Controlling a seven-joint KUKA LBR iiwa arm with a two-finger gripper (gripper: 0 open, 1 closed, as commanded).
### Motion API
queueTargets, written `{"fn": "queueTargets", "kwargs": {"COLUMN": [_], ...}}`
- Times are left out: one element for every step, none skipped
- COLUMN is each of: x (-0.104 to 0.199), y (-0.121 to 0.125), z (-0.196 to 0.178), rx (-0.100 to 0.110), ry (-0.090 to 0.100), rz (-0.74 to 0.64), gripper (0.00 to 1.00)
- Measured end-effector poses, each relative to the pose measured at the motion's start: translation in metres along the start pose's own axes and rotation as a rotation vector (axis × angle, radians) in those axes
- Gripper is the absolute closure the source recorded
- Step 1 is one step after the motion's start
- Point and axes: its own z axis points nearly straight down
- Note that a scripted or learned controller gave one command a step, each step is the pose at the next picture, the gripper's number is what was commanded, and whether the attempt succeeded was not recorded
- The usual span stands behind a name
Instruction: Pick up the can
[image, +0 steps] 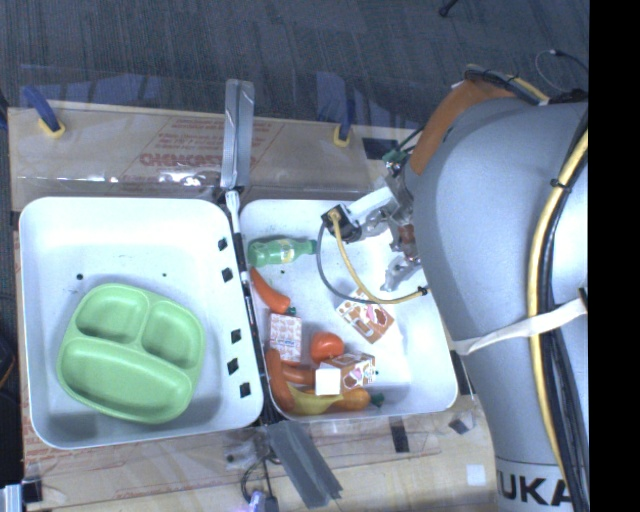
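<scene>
Broadly, the arm (500, 250) overhangs the right bin (430, 400); its gripper (400, 255), released or clenched I cannot tell, sits at two o'clock. The likely can (285, 337) lies at eight o'clock: descend centred, clear of the carrot (270, 290).

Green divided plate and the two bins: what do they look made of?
Green divided plate: looks like moulded plastic, matte to satin, with soft rounded compartment edges and even colour. Both white bins: probably thin formed plastic, smooth with faint sheen; cannot rule out coated metal.

white letters "uka" on the arm's dark base (535, 488)
</scene>
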Motion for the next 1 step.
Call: {"fn": "queueTargets", "kwargs": {"x": [-0.0137], "y": [-0.0472], "z": [0.0353], "rx": [-0.021], "ry": [0.020], "rz": [-0.111], "gripper": [0.00]}}
